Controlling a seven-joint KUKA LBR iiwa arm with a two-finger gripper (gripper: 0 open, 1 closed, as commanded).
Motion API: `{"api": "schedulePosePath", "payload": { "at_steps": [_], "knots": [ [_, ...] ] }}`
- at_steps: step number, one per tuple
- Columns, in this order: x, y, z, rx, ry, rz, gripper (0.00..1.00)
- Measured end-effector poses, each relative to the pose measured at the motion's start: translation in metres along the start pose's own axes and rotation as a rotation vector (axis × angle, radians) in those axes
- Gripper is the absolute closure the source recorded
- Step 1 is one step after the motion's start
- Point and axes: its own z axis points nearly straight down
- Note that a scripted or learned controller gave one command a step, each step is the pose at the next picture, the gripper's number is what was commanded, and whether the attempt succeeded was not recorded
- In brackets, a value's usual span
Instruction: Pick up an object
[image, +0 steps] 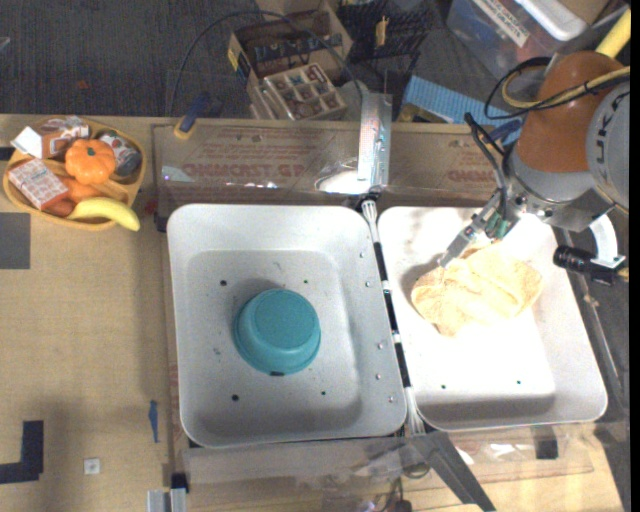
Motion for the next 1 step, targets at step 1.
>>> {"api": "schedulePosePath", "payload": {
  "at_steps": [1],
  "knots": [
    [0.0302,-0.0039,0.0596,0.001,0.003,0.108,0.00]
  ]
}}
